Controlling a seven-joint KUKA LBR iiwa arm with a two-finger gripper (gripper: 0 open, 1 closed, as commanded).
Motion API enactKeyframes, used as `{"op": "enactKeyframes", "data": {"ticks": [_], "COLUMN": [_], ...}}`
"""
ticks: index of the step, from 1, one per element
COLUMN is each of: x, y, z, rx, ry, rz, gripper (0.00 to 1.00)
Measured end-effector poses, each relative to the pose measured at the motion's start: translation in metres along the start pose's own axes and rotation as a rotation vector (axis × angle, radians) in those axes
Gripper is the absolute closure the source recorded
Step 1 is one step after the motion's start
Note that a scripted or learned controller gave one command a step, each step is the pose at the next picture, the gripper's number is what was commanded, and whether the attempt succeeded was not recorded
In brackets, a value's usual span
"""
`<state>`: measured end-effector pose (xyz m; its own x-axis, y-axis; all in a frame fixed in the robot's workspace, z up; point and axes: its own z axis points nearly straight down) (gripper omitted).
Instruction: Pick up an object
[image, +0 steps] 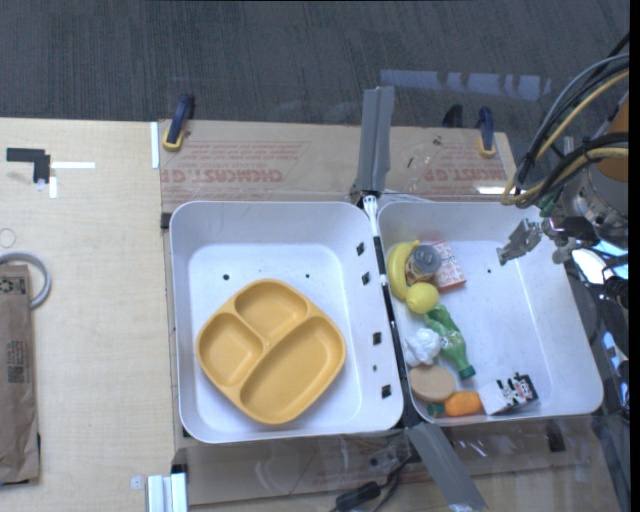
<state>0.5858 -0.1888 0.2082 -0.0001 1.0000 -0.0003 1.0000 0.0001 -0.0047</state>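
The right bin (545, 330) holds a cluster of objects along its left side. A banana (400, 268) curves beside a yellow lemon (422, 297), a grey can (425, 260) and a red-and-white packet (449, 270). Below them lie a green bottle (451, 343), a white crumpled piece (423, 347), a tan round piece (433, 383) and an orange fruit (462, 404). A small black-and-white box (515, 392) sits near the front right corner. My gripper (521, 241) hangs over the bin's far right part, apart from all objects, with nothing seen in it.
The left bin (200, 240) carries a yellow divided plate (271, 350). A grey divider post (375, 140) rises between the bins at the back. Cables (570, 110) loop above the arm at the right. A brown paper bag (15, 370) lies on the bench at the far left.
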Motion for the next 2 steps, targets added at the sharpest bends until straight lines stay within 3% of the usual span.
{"op": "enactKeyframes", "data": {"ticks": [1, 2], "x": [0.070, 0.085], "y": [-0.083, -0.095], "z": [0.110, 0.112], "rx": [0.000, -0.022], "ry": [0.000, -0.015], "rz": [-0.026, -0.020], "gripper": [0.00, 0.00]}}
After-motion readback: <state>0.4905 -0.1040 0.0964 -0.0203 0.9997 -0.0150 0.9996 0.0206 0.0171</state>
